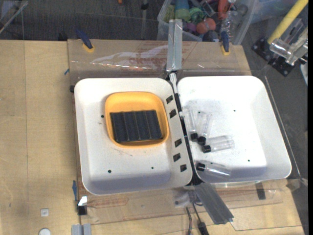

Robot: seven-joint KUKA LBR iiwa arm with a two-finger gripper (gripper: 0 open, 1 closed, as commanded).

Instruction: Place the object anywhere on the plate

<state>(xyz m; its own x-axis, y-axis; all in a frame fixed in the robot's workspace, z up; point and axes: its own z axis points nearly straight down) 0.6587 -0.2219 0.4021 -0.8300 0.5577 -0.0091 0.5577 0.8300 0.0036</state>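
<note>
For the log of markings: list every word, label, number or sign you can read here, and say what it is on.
None can be read.
Orange plate and the dark ridged block on it: no lettering seen.
Clear vials in the right bin: no labels legible.
Black squares along the divider between the bins: plain marks, no text.
Storage tub behind the bench: too blurred to tell.

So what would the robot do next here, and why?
Probably bring the claw, parked at the upper right, over the right bin to grab a clear vial. The vials lie there, while the orange plate bears just a dark ribbed block.
</note>
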